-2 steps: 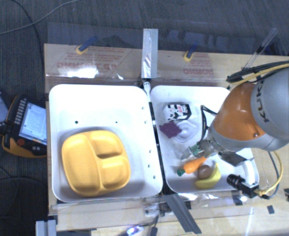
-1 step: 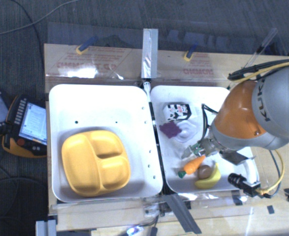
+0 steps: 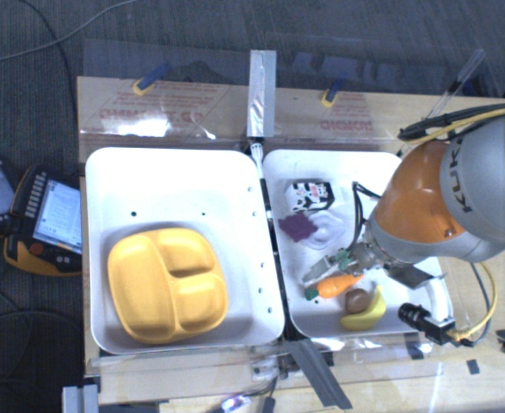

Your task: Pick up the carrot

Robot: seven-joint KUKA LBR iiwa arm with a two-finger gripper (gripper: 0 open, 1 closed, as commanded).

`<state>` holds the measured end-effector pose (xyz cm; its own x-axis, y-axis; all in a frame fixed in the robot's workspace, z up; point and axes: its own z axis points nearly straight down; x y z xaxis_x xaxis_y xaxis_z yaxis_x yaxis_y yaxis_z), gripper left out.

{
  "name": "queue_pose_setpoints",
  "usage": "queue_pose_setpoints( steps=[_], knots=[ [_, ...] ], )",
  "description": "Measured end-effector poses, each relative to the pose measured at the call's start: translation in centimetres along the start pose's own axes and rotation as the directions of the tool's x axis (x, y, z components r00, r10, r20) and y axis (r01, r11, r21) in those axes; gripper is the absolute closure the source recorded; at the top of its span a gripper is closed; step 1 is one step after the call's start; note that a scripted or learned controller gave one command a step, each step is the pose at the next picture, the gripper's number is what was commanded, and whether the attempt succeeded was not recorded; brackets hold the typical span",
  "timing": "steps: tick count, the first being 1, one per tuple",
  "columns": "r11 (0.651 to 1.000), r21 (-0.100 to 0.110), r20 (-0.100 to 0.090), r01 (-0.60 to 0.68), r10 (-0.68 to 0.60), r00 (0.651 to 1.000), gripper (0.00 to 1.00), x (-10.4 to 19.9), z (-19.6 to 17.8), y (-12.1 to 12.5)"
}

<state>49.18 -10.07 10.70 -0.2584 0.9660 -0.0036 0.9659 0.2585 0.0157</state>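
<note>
- On my left I see the left bin [image 3: 175, 166] holding a yellow divided tray [image 3: 166, 282].
- In the right bin [image 3: 368, 163], the carrot [image 3: 338, 286] lies near the front, just beside a yellow banana [image 3: 366, 315].
- The gripper [image 3: 342, 261] sits right over the carrot; I cannot tell how its jaws stand.

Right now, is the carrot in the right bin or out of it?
In: the carrot lies on the right bin's floor beside the banana.
</note>
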Motion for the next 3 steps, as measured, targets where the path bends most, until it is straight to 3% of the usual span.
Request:
queue_pose_setpoints(
  steps=[1, 2, 3],
  knots=[
    [0.999, 0.006, -0.007, -0.045, 0.045, 0.999, 0.00, -2.0, 1.7, -0.9],
    [0.943, -0.002, 0.005, -0.333, 0.333, 0.943, 0.00, -0.8, 1.6, -0.5],
    [0.984, -0.002, 0.010, 0.176, -0.176, 0.984, 0.00, -0.3, 1.6, -0.2]
  ],
)
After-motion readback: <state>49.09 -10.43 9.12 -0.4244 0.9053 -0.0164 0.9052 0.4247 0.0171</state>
